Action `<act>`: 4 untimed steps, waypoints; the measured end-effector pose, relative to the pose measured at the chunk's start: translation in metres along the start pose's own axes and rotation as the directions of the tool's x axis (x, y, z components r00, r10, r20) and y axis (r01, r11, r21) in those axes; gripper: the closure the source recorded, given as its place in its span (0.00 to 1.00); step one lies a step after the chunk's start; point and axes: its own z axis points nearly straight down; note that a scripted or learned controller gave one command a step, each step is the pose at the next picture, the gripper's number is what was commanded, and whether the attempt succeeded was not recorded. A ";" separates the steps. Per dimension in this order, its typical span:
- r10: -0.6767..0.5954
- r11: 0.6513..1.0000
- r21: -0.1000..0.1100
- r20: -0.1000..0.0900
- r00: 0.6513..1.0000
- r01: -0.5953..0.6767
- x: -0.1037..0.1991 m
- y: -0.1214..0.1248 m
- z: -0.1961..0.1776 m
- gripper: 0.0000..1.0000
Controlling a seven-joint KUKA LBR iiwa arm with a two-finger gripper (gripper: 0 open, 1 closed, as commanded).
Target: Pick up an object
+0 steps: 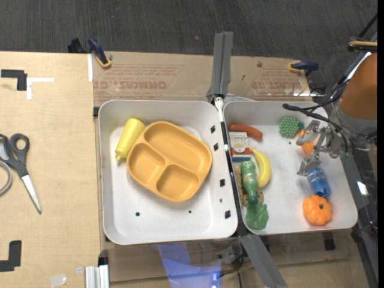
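Pincer position: above the right part of the right bin, at the end of the metallic wrist hardware that enters from the right edge. Its opening cannot be determined; thin metal parts and cables overlap there and blur together. A small orange item sits right at the finger area, largely hidden, so whether it is gripped cannot be told. Just below lies a blue crumpled object, partly covered by the tool, shape unclear. A round orange pumpkin with a green stem rests near the bin's lower right corner. A knobbly green ball lies to the upper left of the tool. Along the bin's left wall: a red sausage shape, a small printed carton, a smooth curved banana and a green bottle-like item, its lower end indistinct. The left bin holds a glossy yellow divided tray with three compartments, which overlaps a yellow bottle. Scissors lie on the bench, cut off at the left edge.
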 end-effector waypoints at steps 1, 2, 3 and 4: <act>-0.003 1.000 0.001 0.005 1.000 0.003 -0.002 0.001 -0.011 1.00; -0.003 1.000 0.001 0.005 1.000 0.003 -0.002 0.001 -0.011 0.00; 0.054 0.999 -0.002 -0.006 0.999 -0.054 -0.019 0.005 0.011 0.00; 0.051 0.999 -0.001 0.001 0.999 -0.051 -0.021 0.005 0.000 1.00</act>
